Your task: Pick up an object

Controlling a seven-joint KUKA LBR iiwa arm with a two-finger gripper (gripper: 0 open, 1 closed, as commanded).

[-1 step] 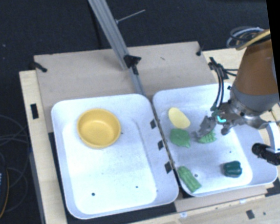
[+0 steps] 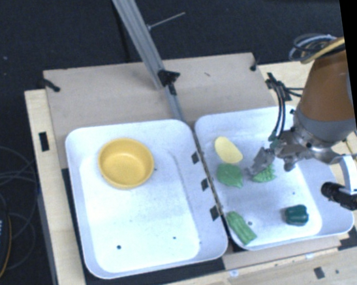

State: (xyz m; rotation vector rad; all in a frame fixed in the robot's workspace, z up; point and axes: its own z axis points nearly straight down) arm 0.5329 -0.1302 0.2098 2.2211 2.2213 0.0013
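Note:
In the right bin (image 2: pixel 307 120) lie a yellow lemon-shaped piece (image 2: pixel 228 150), a light green leafy piece (image 2: pixel 230 175), a second small green piece (image 2: pixel 263 175), a long green piece (image 2: pixel 241 226) near the front left corner, and a dark green pepper (image 2: pixel 296 215) at the front right. My gripper (image 2: pixel 268 161) reaches in from the right and hangs right over the small green piece, touching or nearly touching its top. Nothing is visibly lifted off the bin floor.
A yellow bowl (image 2: pixel 126 162) sits at the back of the left bin (image 2: pixel 146 242). A grey metal pole (image 2: pixel 140 35) slants up from the divider between the bins. The arm's orange band (image 2: pixel 329 88) overhangs the right bin's far right side.

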